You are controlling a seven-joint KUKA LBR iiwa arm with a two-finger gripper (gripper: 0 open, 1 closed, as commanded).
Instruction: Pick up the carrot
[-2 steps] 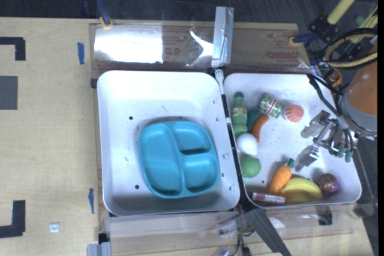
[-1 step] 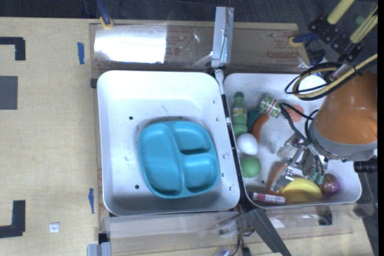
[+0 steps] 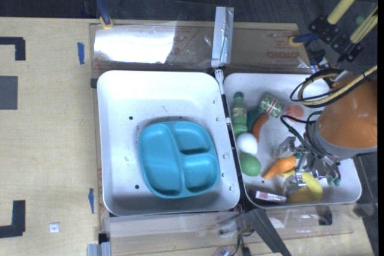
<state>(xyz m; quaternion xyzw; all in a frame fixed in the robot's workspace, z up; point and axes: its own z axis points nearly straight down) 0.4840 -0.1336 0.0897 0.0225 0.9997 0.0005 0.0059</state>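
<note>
White right bin (image 3: pixel 351 192) holds small orange carrot (image 3: pixel 279 167).

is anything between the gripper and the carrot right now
Nothing visible. The gripper is already down at the carrot's right end in the right bin. Close neighbours are a green ball at the carrot's left tip and a yellow item just below the gripper.
</note>
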